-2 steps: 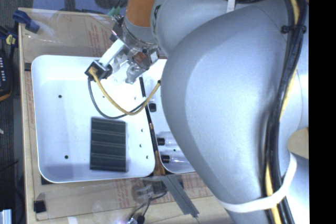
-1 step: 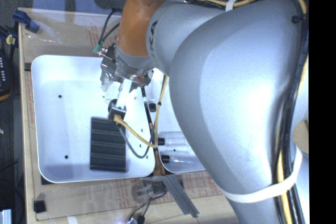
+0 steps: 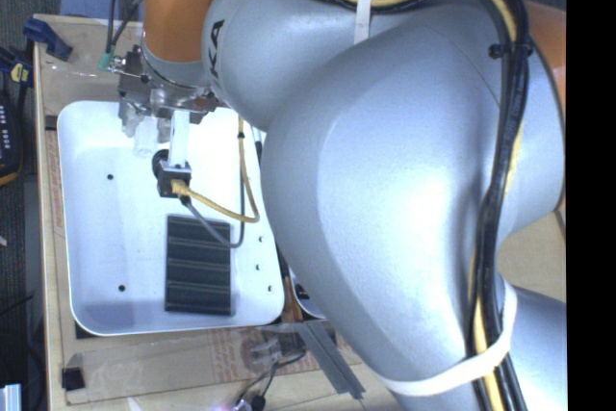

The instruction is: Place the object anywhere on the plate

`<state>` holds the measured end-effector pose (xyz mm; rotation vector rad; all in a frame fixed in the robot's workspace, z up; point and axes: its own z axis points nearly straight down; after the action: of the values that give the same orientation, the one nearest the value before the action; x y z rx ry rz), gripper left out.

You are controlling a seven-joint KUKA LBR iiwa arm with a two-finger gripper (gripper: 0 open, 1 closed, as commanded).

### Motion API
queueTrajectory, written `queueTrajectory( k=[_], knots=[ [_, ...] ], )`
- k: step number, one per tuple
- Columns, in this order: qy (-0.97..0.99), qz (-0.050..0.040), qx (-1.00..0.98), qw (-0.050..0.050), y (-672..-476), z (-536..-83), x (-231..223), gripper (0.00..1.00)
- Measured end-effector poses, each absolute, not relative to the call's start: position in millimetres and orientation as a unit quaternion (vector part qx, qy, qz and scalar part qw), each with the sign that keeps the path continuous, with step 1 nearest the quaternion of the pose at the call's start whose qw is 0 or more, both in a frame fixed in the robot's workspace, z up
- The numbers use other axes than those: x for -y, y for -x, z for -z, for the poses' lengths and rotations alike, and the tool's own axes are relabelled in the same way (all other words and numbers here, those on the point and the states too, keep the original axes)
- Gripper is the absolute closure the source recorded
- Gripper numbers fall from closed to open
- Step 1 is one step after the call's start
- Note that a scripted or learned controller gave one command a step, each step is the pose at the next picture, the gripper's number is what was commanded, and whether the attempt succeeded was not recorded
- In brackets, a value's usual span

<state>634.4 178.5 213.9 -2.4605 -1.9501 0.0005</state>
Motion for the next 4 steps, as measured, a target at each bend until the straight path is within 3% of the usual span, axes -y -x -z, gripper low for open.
queueTrajectory(
  k=[1,2,3,4],
  knots=[
    [0.702,0.0000,0.712,0.001,-655.8,-198.5,-218.3,1.00],
    [0.581,0.0002,0.814,0.000,-655.7,-226.7,-215.3,1.00],
    [0.411,-0.0020,0.912,0.002,-655.2,-167.4,-208.4,1.00],
    [0.452,-0.0015,0.892,0.002,-599.0,-91.0,-184.7,1.00]
  ],
)
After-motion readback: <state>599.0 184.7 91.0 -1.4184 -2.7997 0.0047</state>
